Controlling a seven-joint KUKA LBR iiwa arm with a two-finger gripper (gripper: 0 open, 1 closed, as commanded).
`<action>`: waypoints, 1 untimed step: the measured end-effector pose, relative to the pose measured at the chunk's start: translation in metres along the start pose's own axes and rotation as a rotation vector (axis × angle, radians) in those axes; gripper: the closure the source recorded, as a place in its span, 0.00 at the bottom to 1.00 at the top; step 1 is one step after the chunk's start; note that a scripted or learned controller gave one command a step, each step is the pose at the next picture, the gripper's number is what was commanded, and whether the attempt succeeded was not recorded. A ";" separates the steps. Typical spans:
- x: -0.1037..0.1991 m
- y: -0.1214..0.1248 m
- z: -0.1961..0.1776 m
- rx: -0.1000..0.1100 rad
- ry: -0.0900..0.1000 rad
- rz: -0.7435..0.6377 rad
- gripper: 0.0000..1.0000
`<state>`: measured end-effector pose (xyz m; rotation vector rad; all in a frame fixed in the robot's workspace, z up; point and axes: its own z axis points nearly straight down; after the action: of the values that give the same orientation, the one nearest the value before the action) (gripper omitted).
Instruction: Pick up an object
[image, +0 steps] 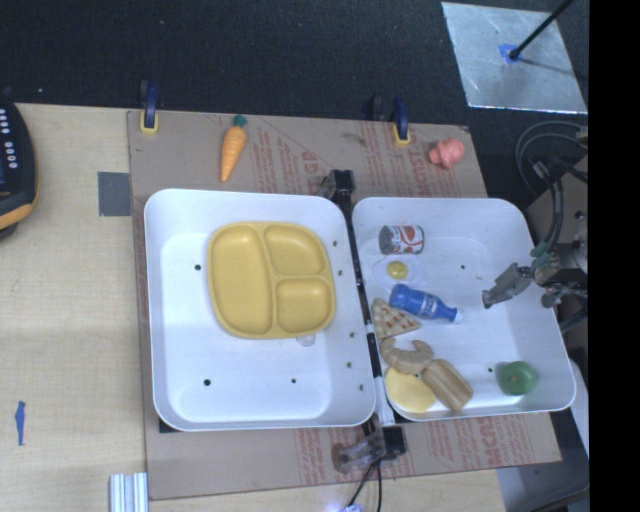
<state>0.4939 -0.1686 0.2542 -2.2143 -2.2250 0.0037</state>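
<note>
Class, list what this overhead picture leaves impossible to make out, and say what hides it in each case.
- Gripper, camera view: small and dark at the right bin's edge; finger state unreadable.
- Arm, camera view: cut off by the right edge.
- Can label: too small to read.
- Pale food pieces at the bin's front: overlapping, so their shapes blur together.

Smooth white plastic bins (170, 300), a matt yellow plastic tray (270, 278), on brown printed cardboard (300, 150) over pale wood bench (70, 330)

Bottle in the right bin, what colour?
Blue with a white cap, lying on its side; the bottle shows best in the camera view.
</note>
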 end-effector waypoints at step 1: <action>0.048 -0.019 0.070 0.008 0.004 -0.005 0.00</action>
<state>0.4740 -0.1203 0.1838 -2.2029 -2.2241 0.0084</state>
